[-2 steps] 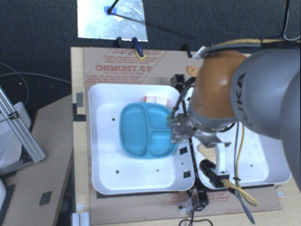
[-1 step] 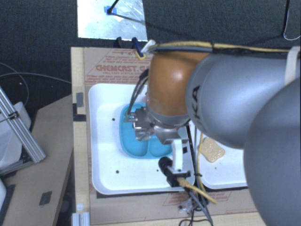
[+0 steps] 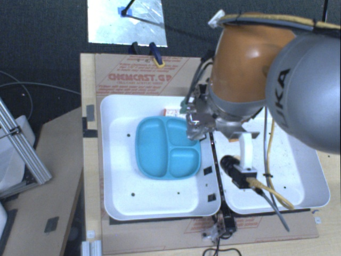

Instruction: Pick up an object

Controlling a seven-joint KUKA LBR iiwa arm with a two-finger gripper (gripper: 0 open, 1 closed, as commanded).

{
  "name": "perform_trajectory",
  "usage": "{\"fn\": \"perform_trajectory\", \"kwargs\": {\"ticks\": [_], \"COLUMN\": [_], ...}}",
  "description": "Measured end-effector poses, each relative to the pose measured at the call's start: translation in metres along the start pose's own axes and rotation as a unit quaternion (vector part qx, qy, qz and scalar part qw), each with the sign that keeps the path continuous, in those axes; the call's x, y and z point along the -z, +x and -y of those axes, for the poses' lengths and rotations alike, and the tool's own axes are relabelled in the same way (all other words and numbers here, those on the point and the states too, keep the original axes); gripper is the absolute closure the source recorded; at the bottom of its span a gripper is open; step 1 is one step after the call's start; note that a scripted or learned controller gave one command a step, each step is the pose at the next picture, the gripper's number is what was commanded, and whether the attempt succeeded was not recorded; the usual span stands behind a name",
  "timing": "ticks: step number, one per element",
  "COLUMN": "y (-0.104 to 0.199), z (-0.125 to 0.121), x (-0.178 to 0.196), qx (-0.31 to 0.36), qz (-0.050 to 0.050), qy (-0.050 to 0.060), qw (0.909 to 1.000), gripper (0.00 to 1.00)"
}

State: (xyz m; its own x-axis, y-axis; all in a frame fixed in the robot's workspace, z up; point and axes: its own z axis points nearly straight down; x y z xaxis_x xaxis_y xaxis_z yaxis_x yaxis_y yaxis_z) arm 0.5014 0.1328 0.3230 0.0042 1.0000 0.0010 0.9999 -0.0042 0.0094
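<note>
From the overhead camera I see the blue plate [image 3: 168, 148], a three-section dish, lying flat in the left bin [image 3: 120, 196], towards that bin's right half, its long axis running roughly from upper left to lower right. A small red and white item [image 3: 171, 112] sits just beyond the plate's upper edge, near the back wall of the same bin; I cannot identify it. The arm [image 3: 298, 73] comes in from the right and its wrist hangs over the divide between the bins. The gripper [image 3: 195, 126] sits at the plate's upper right corner, over or touching the rim there; which, I cannot tell. Whether it is spread or closed is hidden by the wrist, so I record that as undetermined, and I see nothing clearly held. My judgement: the plate lies down and left of the gripper, so the rim under it is the nearest grasp point.
</note>
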Motion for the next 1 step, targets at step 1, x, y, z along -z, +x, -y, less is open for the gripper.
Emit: {"fn": "perform_trajectory", "kwargs": {"ticks": [1], "y": [-0.0637], "z": [0.0124], "x": [0.1431], "qx": [0.000], "qz": [-0.001], "qy": [-0.006], "qw": [1.0000], "gripper": [1.00]}}
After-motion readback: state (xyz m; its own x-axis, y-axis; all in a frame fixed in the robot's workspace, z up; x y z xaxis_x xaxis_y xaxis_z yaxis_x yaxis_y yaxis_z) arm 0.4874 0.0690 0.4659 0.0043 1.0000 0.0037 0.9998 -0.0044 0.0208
